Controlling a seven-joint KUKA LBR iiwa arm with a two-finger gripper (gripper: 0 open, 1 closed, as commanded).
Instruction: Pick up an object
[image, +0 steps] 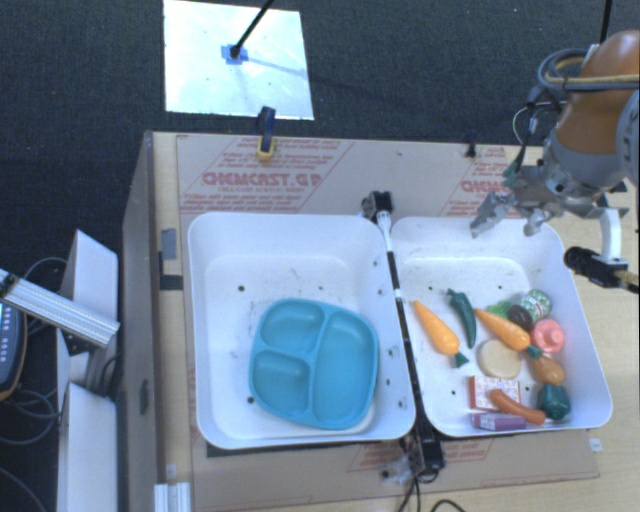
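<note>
The gripper (510, 218) hangs over the right bin's (445, 420) far rim, fingers spread and holding nothing, while the toy food, including a carrot (437, 330), lies heaped in that bin's near right half.

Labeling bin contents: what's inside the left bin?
The left bin holds one blue divided plate, lying flat toward its front right; the plate's compartments look bare. Small dark specks dot the bin floor. Whatever lies beneath the plate is covered.
</note>
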